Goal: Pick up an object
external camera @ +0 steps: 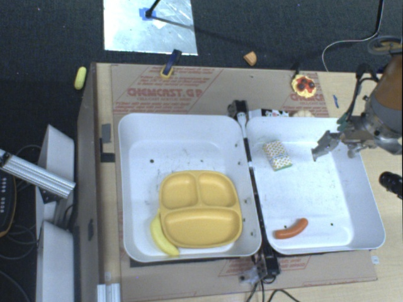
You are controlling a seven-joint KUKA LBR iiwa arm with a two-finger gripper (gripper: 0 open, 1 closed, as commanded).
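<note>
- Over the right bin (365, 231), near its upper right corner, hangs the end effector (326, 145), reaching in from the right on the grey arm (384, 115).
- Whether its fingers are spread or pressed together cannot be told; nothing shows between them.
- Left of the end effector, and apart from it, a small patterned block (278, 155) lies on the right bin's floor, close to the wall shared with the left bin.
- An orange sausage-shaped toy (290, 229) lies near the front of the same bin, well apart from the block and from the end effector.
- Inside the left bin (135, 168), a yellow divided plate (200, 207) with three compartments sits toward the front right.
- A yellow banana (162, 237) lies touching the plate's front left edge.
- Behind the bins, on the brown counter (189, 90), sit a small round red and yellow toy (305, 85) and a yellow and blue piece (170, 64) at the far edge.
- Beyond the counter, on the dark floor (50, 30), lie a small orange piece (250, 58), a yellow oblong thing (80, 77) and a shiny sheet (151, 17).
</note>
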